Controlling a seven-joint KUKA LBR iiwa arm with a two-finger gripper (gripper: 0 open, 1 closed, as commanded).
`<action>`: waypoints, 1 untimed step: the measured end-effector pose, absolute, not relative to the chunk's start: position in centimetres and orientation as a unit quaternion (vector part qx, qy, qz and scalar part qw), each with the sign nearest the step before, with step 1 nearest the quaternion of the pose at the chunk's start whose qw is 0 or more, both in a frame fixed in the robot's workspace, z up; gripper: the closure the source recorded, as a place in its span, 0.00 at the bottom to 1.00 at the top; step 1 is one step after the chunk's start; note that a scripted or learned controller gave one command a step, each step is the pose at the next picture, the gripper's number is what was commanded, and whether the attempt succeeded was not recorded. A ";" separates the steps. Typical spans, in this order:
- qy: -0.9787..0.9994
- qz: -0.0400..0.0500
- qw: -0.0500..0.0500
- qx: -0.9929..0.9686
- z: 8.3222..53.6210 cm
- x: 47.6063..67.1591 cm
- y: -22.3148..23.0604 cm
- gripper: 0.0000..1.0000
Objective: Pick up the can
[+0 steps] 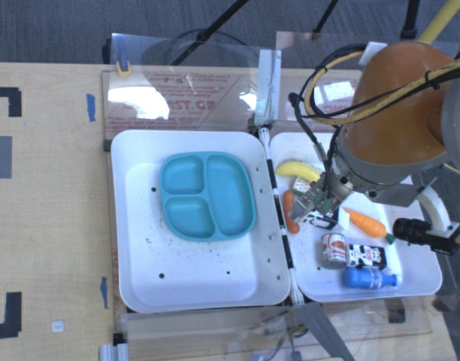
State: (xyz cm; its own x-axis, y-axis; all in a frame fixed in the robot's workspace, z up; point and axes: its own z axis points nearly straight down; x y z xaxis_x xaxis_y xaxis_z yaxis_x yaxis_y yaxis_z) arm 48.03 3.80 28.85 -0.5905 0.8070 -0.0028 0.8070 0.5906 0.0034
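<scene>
Can (334, 249), red-white label, writing unreadable, tool (318, 200) near

Can (334, 250) in right bin (419, 274) (perhaps touching patterned box (365, 256)), end effector (318, 201) near

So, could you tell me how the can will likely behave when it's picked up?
The can looks like rigid metal, so it probably won't crush. Its round, glossy wall may slip or roll. The black-and-white box close beside it might block rolling that way.
</scene>
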 end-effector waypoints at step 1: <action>0.964 0.001 0.003 0.267 38.4 48.1 -0.2 1.00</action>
